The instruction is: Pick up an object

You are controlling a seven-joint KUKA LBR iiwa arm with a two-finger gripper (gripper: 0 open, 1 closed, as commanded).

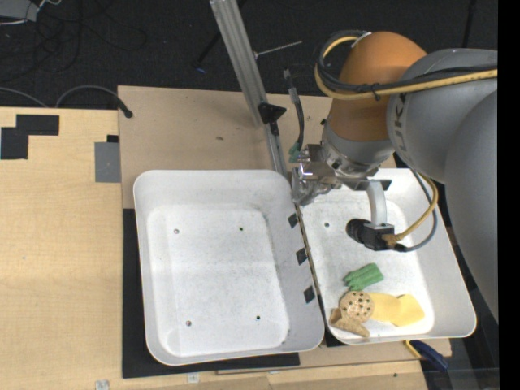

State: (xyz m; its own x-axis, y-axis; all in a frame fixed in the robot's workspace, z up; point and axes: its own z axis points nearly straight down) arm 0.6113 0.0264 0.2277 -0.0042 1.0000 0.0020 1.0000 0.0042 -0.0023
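**Mia:** What is on the bench?

**Sam:** 2 white bins, side by side. The left bin (154, 218) has a bare floor with a few tiny dark dots. The right bin (455, 315) has 3 small things in it.

**Mia:** What are the 3 things?

**Sam:** They all sit at the near end of the right bin. There is a green block (362, 277), lying tilted. Just below it is a tan ball with holes (355, 304), with a little tan bit sticking out under it. Right next to the ball, touching it, is a flat yellow piece (400, 308).

**Mia:** Where is the robot arm?

**Sam:** The big grey arm (455, 120) comes in from the right. It has an orange part (375, 71) up high, with yellow and black cables looping round it. Its hand, the gripper (313, 177), is down at the far end of the right bin, close to the wall between the 2 bins.

**Mia:** Is the gripper holding something?

**Sam:** I cannot tell. It is small and shiny, and the arm hides much of it. It is well apart from the 3 things.

**Mia:** What is that long grey stick?

**Sam:** A metal bar (244, 71), leaning up from between the bins.
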